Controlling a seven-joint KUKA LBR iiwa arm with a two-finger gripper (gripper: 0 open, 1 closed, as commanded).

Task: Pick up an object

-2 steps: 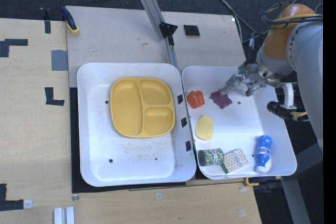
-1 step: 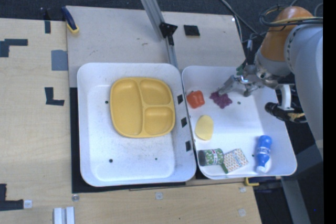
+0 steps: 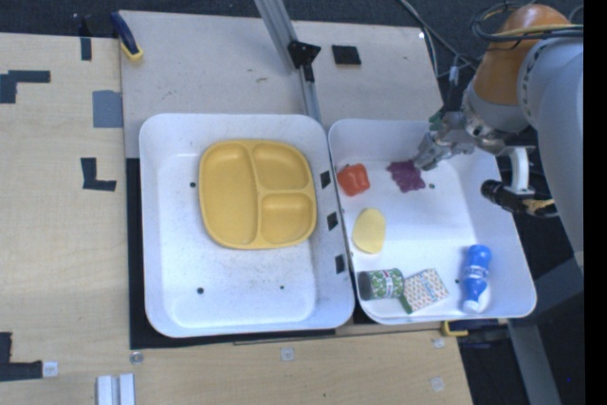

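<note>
Over the right bin (image 3: pixel 493 204), gripper (image 3: pixel 424 157) low, touching purple object (image 3: pixel 407 175)

Single fixed camera above worktop (image 3: pixel 218 62), looking down at slant. Mid distance: both white bins framed whole, left bin (image 3: pixel 166 232) at 8 o'clock, right bin (image 3: pixel 503 285) at 4 o'clock. Arm (image 3: pixel 555 100) enters from 3 o'clock.

No legible text, labels or numbers.
</note>
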